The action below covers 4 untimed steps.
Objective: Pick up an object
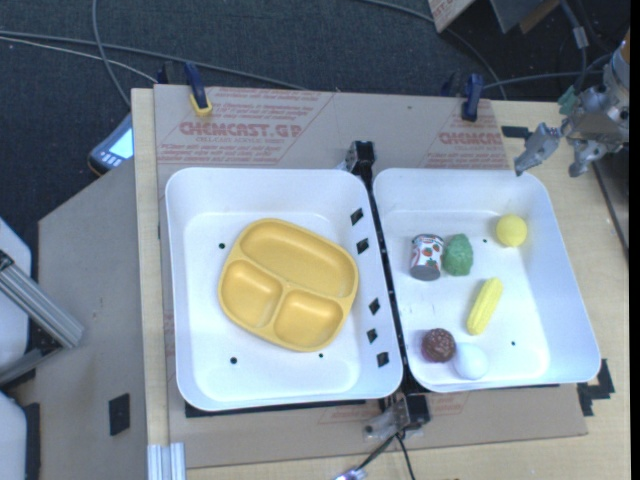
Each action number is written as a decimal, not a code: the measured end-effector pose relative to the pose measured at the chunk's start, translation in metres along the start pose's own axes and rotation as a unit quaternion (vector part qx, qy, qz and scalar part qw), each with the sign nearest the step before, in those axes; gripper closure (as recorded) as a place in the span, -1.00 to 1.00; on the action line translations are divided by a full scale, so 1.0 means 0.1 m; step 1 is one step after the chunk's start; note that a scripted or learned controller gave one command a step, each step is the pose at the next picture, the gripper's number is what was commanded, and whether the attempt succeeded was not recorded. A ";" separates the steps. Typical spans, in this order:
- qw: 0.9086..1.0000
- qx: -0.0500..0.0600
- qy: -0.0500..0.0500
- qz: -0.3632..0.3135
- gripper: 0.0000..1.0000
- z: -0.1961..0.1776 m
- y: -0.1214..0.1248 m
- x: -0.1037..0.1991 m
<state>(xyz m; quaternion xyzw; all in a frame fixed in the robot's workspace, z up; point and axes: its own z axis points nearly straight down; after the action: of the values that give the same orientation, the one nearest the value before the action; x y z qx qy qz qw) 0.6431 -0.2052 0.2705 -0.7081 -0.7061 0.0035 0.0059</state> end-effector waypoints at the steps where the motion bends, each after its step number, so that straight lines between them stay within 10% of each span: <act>1: 1.000 -0.007 -0.002 -0.002 -1.00 -0.08 0.02 0.01; 4: 1.000 -0.004 -0.001 -0.002 -1.00 1.41 0.01 0.06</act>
<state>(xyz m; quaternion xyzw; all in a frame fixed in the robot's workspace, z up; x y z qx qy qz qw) 0.6419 -0.1989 0.1299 -0.7069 -0.7073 0.0013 0.0025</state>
